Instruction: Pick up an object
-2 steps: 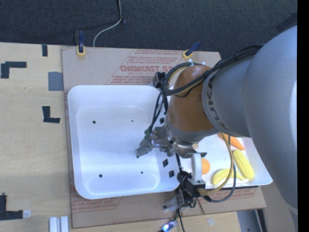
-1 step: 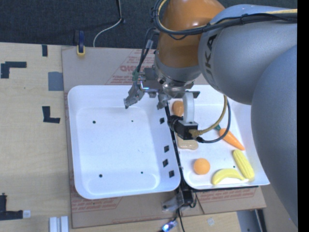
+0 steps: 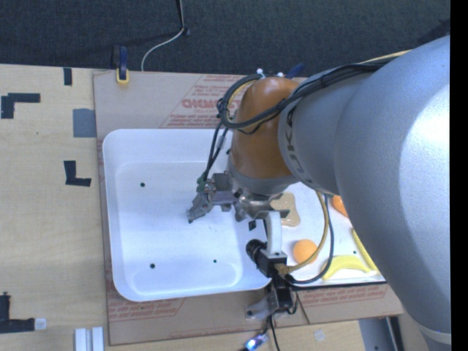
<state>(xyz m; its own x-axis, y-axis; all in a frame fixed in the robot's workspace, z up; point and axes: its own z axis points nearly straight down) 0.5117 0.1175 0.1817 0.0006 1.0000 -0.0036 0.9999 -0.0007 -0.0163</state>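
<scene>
camera view has the grey arm (image 3: 380, 167) sweeping in from the right of the frame, its orange band (image 3: 259, 126) sitting near the middle, and the hand (image 3: 199, 209) reaching down over the left bin (image 3: 121, 196). the hand hangs low at the centre of that bin, and i cannot tell from this slant how far it is spread or whether anything is in it; nothing shows clearly at its tip.

the things worth picking lie in the right bin (image 3: 369, 273), mostly tucked under the arm at the lower right of the frame: an orange ball (image 3: 305, 250), a yellow banana (image 3: 349, 266) just beside it, another orange piece (image 3: 339, 206) a little higher, and a tan piece (image 3: 287, 212) close to the wrist.

to my eye these look like light plastic toys, stiff and smooth, likely a bit slippery. the ball would probably roll off a loose pinch, so squeezing it across its middle seems best. the banana looks easier: i would take it across its narrow body, near the middle of the curve. none of it looks fragile.
</scene>
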